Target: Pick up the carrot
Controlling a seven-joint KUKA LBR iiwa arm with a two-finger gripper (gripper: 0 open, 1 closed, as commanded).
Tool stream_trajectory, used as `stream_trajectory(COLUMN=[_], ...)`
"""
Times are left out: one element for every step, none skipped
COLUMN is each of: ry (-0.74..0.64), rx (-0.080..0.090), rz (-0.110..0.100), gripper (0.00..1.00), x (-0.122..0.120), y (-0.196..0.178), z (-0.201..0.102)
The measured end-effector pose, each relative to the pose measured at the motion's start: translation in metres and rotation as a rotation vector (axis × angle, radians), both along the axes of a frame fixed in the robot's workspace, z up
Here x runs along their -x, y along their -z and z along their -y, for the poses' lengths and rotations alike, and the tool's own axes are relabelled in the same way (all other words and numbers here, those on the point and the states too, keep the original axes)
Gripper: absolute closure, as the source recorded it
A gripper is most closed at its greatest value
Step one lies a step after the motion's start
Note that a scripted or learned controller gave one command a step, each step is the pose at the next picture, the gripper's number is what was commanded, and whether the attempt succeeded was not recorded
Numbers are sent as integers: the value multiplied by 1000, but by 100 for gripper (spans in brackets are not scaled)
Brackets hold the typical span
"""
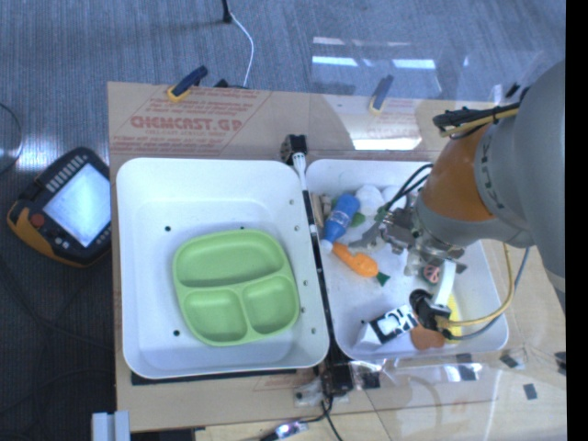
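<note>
A: Nearest the lens, the arm (514, 168) is looming in from the right, grey with its orange band. Working from the left, what are you counting?

B: One handheld pendant (62, 208) lying on the floor. Then two white bins: the left bin (147, 338) is holding one green divided plate (237, 286) with three compartments, and the right bin (478, 338) is crowded.

A: And the carrot?

B: One carrot (356, 261) is lying in the right bin near its left wall, orange with a green tip at its right end. One blue bottle (341, 217) is sitting just above it, almost touching. One black-and-white item (395, 322) is lying lower down, well apart.

A: The gripper?

B: The gripper (424, 263) is hanging just right of the carrot, and nothing is showing between its fingers. Whether they are spread or pressed together, I cannot tell.

A: What is worrying you?

B: I'm judging the bottle to be the trouble: a closing finger could be catching it, or nudging the carrot against the bin wall. The carrot is also lying slanted, so a misaligned pinch could be slipping off.
</note>
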State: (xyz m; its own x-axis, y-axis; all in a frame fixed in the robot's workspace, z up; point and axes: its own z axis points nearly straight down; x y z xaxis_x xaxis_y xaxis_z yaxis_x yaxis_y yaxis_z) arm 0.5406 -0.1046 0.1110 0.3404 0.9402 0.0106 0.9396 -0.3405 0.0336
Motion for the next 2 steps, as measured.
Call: stream_trajectory(ry=[52,248], rx=[3,-15], rz=[9,16], gripper=[0,0], x=[-8,14], y=[9,9], z=[-2,-15])
